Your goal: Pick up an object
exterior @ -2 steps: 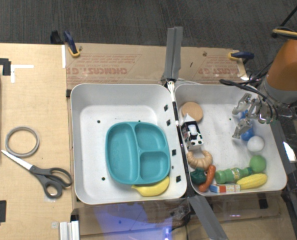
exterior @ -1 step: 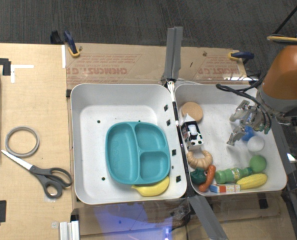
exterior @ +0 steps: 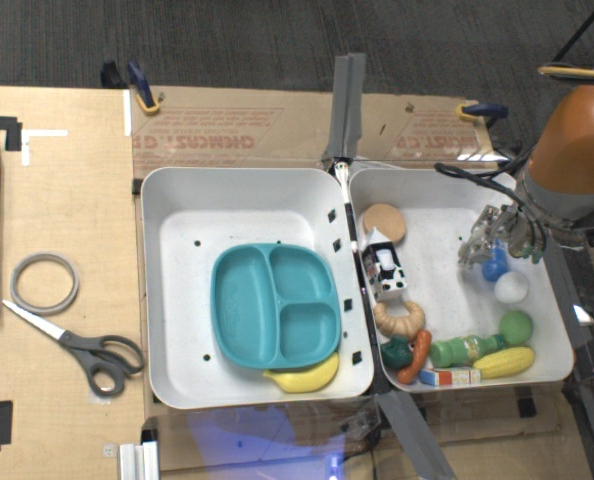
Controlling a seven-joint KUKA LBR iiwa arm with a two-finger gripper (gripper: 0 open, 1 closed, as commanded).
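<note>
Just beneath the gripper (exterior: 494,236), a blue object (exterior: 494,265) stands upright

Colours you've got, both bins

You see white bins (exterior: 167,298): teal divided plate (exterior: 275,305) w/ yellow banana (exterior: 305,376) in the left one; right one has tan disc (exterior: 385,222), blue piece (exterior: 494,265), white ball (exterior: 511,288), green ball (exterior: 516,326), green bottle (exterior: 465,349), yellow corn (exterior: 504,362), orange carrot (exterior: 416,357). Arm orange (exterior: 575,138) over grey. Desk (exterior: 57,168) pale wood; grey-handled scissors (exterior: 87,352).
</note>
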